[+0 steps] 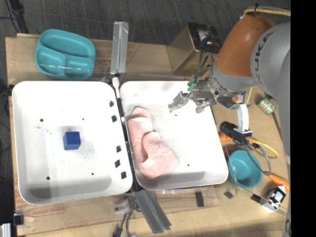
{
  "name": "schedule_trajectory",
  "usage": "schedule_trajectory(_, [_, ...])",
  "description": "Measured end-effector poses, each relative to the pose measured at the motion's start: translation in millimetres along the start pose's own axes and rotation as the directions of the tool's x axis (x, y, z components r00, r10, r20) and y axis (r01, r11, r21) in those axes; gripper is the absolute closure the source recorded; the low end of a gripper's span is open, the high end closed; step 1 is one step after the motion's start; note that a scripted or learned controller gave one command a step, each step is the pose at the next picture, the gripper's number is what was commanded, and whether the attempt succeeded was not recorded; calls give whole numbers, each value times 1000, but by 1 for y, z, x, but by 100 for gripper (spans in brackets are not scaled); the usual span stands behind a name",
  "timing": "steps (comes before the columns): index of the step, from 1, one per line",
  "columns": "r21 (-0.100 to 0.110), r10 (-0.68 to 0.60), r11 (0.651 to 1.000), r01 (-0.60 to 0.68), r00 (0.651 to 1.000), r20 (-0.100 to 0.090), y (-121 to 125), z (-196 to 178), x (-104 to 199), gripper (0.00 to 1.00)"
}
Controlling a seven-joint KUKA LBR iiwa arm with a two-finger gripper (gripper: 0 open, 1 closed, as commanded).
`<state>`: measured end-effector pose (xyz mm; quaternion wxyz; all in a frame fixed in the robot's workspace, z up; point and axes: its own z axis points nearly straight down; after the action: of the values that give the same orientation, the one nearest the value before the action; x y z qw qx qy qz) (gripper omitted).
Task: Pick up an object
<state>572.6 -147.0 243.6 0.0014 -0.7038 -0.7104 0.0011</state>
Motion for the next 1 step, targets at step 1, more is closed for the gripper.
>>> schedule_trajectory(1, [3,28,1000,-28,1000,0,21,122,44,0])
